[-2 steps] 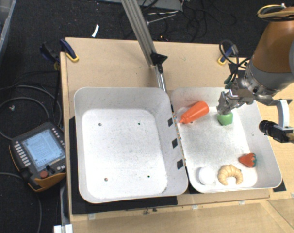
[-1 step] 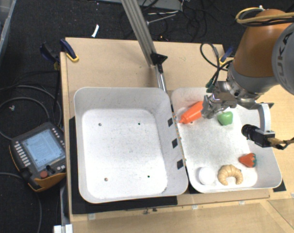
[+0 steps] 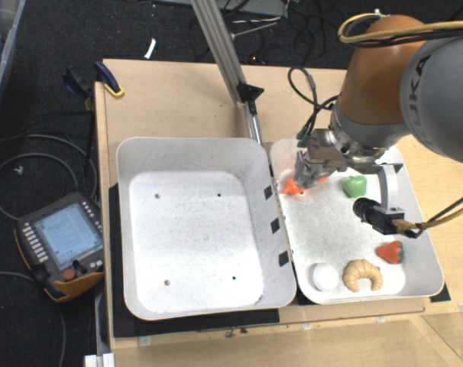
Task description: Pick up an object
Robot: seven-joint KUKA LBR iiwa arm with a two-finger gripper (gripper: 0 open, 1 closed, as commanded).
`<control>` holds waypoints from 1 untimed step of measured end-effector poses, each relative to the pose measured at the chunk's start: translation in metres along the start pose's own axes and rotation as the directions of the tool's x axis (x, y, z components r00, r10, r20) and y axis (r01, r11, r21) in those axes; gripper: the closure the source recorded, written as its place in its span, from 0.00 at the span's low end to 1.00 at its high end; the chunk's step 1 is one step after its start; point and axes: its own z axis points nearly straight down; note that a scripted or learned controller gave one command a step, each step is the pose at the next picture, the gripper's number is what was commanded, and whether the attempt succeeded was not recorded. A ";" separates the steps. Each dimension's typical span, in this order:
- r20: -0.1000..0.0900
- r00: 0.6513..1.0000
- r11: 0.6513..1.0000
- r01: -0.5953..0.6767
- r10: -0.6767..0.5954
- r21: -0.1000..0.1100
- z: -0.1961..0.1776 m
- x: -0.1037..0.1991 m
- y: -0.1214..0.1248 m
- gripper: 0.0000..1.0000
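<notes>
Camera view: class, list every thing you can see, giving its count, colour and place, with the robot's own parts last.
Pale wooden bench: one, tan, under both bins.
Left shallow white bin: one, white, view's left.
Right shallow white bin: one, white, view's right.
Small orange object: one, orange-red, right bin's far left, beside the gripper.
Green rounded object: one, green, right bin, far part.
Red piece with a green tip: one, right bin, right side.
Tan croissant-shaped piece: one, right bin, near edge.
White egg-shaped ball: one, left of the croissant.
Grey handheld control pendant: one, floor left of bench.
Robot arm: one, grey and orange, from the right.
Gripper: one, over right bin's far left.
</notes>
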 end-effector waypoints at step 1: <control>0.000 1.000 1.000 0.000 0.000 0.002 0.019 0.052 0.000 1.00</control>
